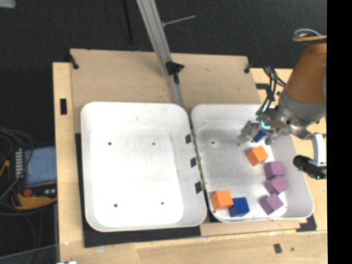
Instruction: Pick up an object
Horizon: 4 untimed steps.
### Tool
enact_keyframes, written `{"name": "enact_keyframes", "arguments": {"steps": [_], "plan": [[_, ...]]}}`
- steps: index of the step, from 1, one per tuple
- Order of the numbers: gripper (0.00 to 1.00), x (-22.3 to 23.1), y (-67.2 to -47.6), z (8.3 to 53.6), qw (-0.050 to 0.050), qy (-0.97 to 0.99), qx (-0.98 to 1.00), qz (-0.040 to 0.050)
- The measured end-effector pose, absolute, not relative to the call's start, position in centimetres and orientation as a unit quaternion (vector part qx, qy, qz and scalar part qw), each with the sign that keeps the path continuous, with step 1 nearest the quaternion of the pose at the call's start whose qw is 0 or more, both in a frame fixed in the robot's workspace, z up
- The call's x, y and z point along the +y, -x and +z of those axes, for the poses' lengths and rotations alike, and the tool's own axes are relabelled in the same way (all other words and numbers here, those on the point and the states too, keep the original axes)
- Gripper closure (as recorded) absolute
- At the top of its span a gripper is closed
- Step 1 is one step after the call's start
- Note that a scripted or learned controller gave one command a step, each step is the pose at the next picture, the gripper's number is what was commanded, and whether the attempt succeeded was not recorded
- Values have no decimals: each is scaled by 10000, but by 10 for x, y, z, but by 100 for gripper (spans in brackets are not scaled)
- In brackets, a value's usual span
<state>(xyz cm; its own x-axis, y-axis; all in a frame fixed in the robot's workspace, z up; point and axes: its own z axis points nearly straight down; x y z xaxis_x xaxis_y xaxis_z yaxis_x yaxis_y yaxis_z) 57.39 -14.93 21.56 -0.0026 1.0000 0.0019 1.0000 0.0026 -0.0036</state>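
My gripper (252, 137) hangs over the upper right part of the right bin (220, 164), its two fingers spread apart with nothing between them. An orange cube (257, 155) lies just below and right of the fingertips. Three purple blocks (274, 169) (277, 185) (271, 203) run down the bin's right side. Near the bin's front edge sit a second orange cube (222, 199) and a blue cube (239, 207), touching each other.
The left bin (137, 164) lies beside the right one. A slanted metal pole (157, 37) rises from behind the bins. A blue box with cables (36, 169) rests off the bench at far left.
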Motion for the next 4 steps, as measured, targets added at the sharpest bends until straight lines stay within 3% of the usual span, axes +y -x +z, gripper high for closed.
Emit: {"name": "enact_keyframes", "arguments": {"steps": [1,2,3,4], "plan": [[0,-150,-575,218,-1,7066,-7076,-6],[0,-160,-572,159,14,7077,-7065,24],[0,-167,-574,125,-78,7086,-7055,-4],[0,-167,-579,127,-117,7078,-7063,-53]]}}
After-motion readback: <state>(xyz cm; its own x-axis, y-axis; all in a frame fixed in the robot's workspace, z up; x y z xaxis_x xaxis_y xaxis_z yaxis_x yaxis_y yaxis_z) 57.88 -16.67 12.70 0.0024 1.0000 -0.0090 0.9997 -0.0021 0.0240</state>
